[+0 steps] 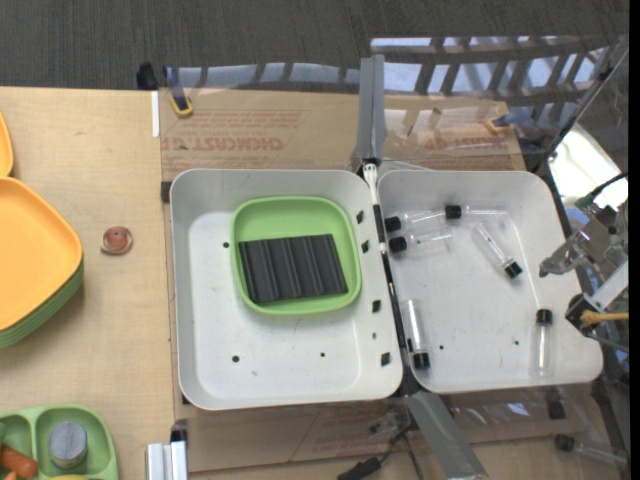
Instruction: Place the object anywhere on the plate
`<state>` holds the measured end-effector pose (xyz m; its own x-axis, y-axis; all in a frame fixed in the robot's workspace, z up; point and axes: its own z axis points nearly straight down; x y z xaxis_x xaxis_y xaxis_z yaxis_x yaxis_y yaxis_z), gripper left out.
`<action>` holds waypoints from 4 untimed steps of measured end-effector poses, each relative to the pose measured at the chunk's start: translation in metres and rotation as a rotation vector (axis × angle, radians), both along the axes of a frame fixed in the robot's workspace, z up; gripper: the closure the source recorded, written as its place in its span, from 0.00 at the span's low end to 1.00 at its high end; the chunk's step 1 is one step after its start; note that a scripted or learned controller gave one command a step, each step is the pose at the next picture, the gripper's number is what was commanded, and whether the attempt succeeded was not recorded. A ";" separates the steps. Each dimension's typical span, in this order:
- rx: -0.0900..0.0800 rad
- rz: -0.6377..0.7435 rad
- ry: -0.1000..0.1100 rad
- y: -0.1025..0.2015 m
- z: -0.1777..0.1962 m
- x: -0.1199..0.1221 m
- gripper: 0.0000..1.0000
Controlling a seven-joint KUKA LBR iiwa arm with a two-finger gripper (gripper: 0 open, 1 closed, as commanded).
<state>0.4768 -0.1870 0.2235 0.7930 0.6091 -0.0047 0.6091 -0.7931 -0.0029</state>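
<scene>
looking down on your two white bins, you see the left bin (200, 348) holding a green plate (295, 218), square with rounded corners, set toward the bin's upper middle. a dark ribbed block (295, 268) lies flat on that plate, covering most of its lower half and staying inside the rim.

your right bin (470, 353) holds several clear tubes with black caps, scattered apart. one tube (428, 215) lies near the upper left of that bin, with a second tube (420, 238) just below it. another tube (497, 248) lies tilted toward the upper right. a fourth tube (413, 336) lies along the left wall near the bottom, and a fifth tube (542, 340) stands near the right wall, cap end up in the picture.

at the far right edge you can make out a part of the arm, with the gripper (590, 268) beside the right bin's outer wall, above no tube. you cannot tell from this view whether it is released or clenched, and nothing shows between its parts.

on the tabletop (120, 368) to the left sit stacked orange plates (35, 258), a small reddish knob (118, 239), and a green divided tray (55, 443) at the bottom corner. brown cardboard (260, 138) lies behind the bins.
</scene>
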 end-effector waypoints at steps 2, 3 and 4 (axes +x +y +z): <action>-0.002 -0.452 0.003 -0.035 0.003 -0.001 0.00; -0.002 -0.451 0.000 -0.035 0.013 0.000 0.00; -0.001 -0.450 0.001 -0.035 0.011 0.000 0.00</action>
